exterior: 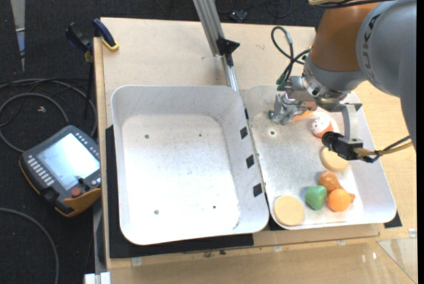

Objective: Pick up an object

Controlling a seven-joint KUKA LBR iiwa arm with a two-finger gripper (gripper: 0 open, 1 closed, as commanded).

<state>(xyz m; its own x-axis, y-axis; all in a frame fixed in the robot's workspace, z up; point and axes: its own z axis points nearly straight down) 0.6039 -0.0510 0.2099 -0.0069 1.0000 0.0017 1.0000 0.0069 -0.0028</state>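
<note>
My gripper (283,110) hangs low over the far part of the right bin (285,157), close above its floor. Just to its right lies a white and orange toy (320,124), partly hidden by the wrist. Nothing shows held in the gripper. Further toward the front of the same bin lie a pale yellow oval piece (333,159), a small orange piece (329,180), a green piece (316,196), an orange ball (340,200) and a flat tan disc (289,209).
The left bin (126,163) stands beside the right one, their rims meeting at a ridge with black clips (250,160). A slanted metal pole (209,11) rises behind the bins. A black cable (351,149) trails from the wrist over the right bin.
</note>
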